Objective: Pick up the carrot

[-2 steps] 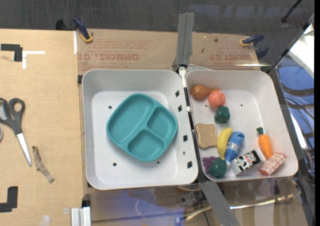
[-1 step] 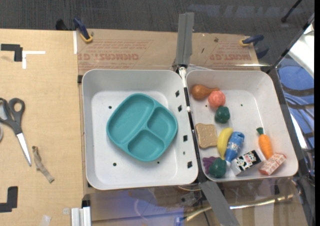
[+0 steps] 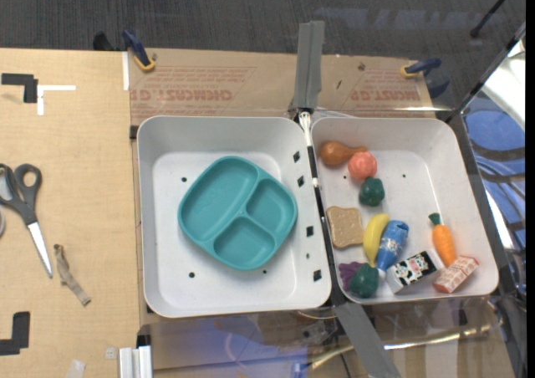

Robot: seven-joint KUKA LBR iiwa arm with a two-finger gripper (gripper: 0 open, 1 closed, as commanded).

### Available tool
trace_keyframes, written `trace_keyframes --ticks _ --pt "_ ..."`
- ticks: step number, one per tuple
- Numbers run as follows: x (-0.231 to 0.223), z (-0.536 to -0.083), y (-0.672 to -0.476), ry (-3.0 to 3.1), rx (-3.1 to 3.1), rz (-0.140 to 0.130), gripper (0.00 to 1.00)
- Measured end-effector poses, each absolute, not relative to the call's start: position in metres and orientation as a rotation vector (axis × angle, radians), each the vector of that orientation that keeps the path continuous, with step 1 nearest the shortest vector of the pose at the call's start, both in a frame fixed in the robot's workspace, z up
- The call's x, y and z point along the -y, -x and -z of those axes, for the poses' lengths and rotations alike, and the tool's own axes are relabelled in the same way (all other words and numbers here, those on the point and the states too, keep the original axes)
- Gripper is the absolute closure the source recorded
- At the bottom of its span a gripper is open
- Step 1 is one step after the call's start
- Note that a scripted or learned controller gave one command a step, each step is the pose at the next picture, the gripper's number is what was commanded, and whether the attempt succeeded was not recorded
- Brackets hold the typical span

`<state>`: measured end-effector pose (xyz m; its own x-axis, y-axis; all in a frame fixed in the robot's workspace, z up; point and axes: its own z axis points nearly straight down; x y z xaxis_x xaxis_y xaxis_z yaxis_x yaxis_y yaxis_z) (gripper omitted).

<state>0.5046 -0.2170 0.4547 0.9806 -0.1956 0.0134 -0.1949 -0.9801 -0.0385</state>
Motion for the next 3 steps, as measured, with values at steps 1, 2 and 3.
trace_keyframes --ticks 1,2,3 --pt "0.215 -0.464 -0.507 3.078 -0.301 0.038 1.00" --pt "0.214 -0.473 -0.510 3.065 -0.298 0.049 1.00" --pt "0.213 -0.482 -0.512 3.053 -0.296 0.061 1.00"
